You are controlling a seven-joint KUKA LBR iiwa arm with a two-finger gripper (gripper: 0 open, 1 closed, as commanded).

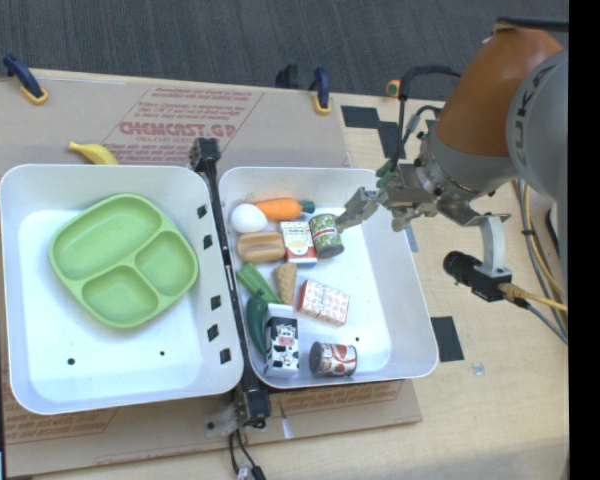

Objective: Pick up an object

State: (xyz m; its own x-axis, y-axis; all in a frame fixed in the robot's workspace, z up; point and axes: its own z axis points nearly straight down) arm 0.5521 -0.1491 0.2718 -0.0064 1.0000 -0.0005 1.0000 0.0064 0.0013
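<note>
1. The gripper (352,211) hangs low over the right bin (405,298), just right of the green-labelled can (325,235), its likely target.
2. Whether the claw is released or clenched, I cannot tell; nothing sits visibly in it.
3. The can stands among crowded food, beside the carrot (278,209), so approach is tight.

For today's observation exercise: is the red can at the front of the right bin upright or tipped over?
Tipped: the red can lies on its side, its round end facing left.
</note>
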